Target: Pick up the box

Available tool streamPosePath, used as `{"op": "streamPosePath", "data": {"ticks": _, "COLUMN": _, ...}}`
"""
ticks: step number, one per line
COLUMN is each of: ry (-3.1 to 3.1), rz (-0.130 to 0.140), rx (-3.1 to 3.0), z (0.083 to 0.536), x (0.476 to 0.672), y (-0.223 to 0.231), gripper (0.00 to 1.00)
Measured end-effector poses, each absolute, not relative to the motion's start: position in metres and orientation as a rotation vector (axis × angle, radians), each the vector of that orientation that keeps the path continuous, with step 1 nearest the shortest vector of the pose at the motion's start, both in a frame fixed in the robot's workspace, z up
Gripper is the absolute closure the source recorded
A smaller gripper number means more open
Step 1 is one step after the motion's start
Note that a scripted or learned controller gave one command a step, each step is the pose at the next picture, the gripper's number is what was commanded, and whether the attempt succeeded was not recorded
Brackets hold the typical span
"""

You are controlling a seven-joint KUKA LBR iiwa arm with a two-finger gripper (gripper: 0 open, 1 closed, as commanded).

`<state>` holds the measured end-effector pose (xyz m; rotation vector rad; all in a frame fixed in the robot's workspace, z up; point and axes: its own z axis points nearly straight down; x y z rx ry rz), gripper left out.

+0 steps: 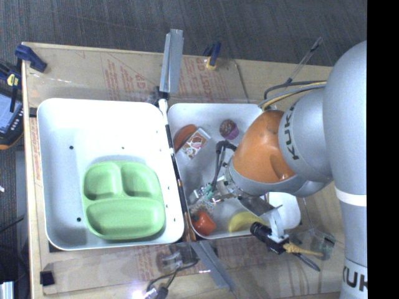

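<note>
From above, the grey arm (324, 142) with its orange band reaches in from the right over the right bin (187, 114). The tool (206, 195) hangs low near that bin's left wall, among cables and metal parts; whether it is spread or pressed together cannot be told, and nothing can be seen between its tips. The box (195, 143), red and white, lies in the upper left of the right bin, apart from the tool. A purple ball (229, 129) sits to the box's right. A tomato (202, 222) and a banana (243, 222) lie at the bin's lower edge. A green divided tray (123, 199) rests in the left bin (62, 129) on the worktop (93, 73).
</note>
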<state>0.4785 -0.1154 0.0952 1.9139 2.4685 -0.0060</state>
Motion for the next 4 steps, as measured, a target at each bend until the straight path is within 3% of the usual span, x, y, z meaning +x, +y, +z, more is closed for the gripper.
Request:
{"op": "streamPosePath", "data": {"ticks": 1, "ry": 2.486, "rz": -0.004, "rx": 1.903, "z": 0.1039, "x": 0.4789, "y": -0.1127, "gripper": 1.00}}
{"op": "streamPosePath", "data": {"ticks": 2, "ry": 2.482, "rz": -0.008, "rx": 1.903, "z": 0.1044, "x": 0.4788, "y": -0.1147, "gripper": 0.00}}
{"op": "streamPosePath", "data": {"ticks": 3, "ry": 2.492, "rz": -0.009, "rx": 1.892, "z": 0.1138, "x": 0.4795, "y": -0.1138, "gripper": 1.00}}
{"op": "streamPosePath", "data": {"ticks": 4, "ry": 2.491, "rz": -0.009, "rx": 1.893, "z": 0.1138, "x": 0.4796, "y": -0.1137, "gripper": 0.00}}
